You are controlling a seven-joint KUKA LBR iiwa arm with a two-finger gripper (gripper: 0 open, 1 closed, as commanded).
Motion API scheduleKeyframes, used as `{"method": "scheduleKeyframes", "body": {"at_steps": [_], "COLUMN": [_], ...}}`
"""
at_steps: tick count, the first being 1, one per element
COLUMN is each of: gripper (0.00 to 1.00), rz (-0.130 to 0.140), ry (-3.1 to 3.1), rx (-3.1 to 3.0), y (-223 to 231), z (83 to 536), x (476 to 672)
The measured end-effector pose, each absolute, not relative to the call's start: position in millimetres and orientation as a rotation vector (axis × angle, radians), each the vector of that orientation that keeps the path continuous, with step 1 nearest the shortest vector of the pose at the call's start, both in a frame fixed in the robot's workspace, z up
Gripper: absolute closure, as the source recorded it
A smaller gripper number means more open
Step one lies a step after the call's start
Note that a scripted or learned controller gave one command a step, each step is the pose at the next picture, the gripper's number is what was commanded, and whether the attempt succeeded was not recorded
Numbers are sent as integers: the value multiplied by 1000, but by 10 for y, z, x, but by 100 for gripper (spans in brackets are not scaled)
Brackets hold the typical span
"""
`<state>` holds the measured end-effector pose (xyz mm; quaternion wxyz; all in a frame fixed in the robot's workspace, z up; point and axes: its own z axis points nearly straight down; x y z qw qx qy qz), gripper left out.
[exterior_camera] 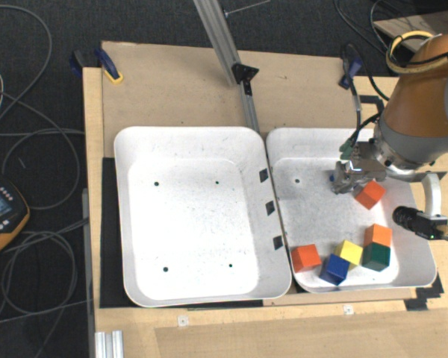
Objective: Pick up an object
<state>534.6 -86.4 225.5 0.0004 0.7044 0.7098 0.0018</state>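
Right bin [313,151]: holds all the blocks; the left bin [194,215] sits beside it at 9 o'clock.
Gripper [349,179]: low over the right bin; whether its fingers are apart or together, I cannot tell.
Orange block [370,195]: tilted, touching or just at the gripper's 4 o'clock. Likely light, rigid, smooth-faced; take it across two opposite flat sides.
Other blocks: an orange cube [306,256], blue cube [334,268], yellow cube [350,252], green cube [375,256], clustered at 6 o'clock.

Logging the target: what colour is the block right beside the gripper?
Orange block, clear in the camera view.
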Motion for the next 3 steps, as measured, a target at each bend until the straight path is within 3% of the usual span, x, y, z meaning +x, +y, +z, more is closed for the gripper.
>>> {"method": "scheduleKeyframes", "body": {"at_steps": [3], "gripper": [100], "rz": [5], "ry": [2228], "rx": [2215], "y": [683], "z": [2415], "x": [5935]}}
